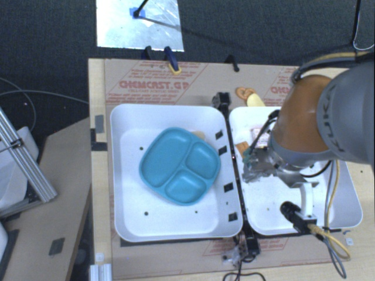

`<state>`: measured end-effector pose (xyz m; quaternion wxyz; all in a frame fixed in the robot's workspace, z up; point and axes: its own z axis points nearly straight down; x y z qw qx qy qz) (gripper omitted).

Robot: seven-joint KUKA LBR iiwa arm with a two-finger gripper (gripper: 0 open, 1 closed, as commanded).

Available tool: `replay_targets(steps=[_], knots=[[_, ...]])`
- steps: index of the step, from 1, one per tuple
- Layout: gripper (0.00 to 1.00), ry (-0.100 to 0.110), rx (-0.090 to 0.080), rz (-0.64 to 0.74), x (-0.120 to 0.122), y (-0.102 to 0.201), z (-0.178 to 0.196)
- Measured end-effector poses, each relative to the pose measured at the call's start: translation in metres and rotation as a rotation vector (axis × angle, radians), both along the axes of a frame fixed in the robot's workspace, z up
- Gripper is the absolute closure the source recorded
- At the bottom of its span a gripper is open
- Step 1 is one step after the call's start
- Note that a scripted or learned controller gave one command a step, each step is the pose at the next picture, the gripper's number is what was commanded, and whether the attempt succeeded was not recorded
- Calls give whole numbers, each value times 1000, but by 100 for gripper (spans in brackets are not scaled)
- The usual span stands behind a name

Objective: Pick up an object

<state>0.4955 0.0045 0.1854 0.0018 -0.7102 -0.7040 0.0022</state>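
arm [316, 127] hiding most of right bin [351, 209], blue plate [179, 165] in left bin [126, 174]

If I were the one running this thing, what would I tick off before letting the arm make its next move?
1. A target is in plain sight: ok. A blue divided plate lies flat in the left bin.
2. Arm is over the target: not ok. The arm hangs over the right bin, away from the plate.
3. State of the hand: cannot tell, the arm's body covers most of it.
4. Contents under the arm: cannot tell. A yellowish item peeks out at the right bin's far edge, the rest is hidden.
5. Cables clear: cannot tell. A yellow cable loops beside the wrist.
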Motion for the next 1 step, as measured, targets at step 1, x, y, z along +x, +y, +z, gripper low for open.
replay_targets(steps=[1], knots=[[100, -9, 1, 13, 6, 6, 9]])
